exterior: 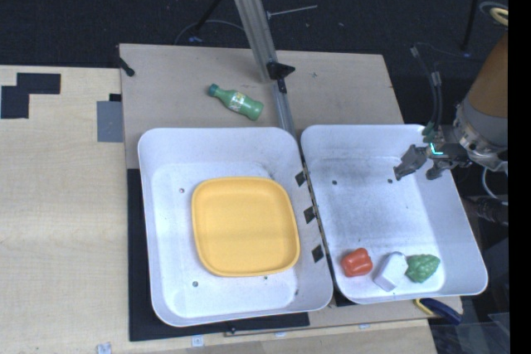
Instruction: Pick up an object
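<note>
Over the right bin's [365,178] far edge hangs the gripper [421,164], fingers spread with nothing between them. Well below them, along the near wall, sit a red pepper [357,262], white block [388,270] and green piece [422,267] — side by side.

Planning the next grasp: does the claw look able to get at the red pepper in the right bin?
Probably yes. The red pepper lies uncovered near the right bin's front edge, apart from the white block beside it. The claw hangs over the same bin, bare floor between.
</note>
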Tool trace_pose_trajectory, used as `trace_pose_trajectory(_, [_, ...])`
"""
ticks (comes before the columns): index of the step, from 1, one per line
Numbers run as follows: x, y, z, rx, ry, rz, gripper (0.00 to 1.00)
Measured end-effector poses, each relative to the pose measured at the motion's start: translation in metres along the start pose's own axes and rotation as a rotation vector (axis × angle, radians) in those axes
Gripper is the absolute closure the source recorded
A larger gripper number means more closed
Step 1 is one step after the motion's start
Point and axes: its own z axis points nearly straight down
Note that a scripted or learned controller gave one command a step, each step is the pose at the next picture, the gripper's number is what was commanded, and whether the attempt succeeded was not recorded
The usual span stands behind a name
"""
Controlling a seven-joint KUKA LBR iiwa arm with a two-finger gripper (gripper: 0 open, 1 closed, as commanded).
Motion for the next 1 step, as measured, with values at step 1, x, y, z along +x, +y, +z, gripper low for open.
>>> trace_pose_trajectory(1, [0.0, 0.0, 0.0, 0.0, 0.0, 0.0, 0.0])
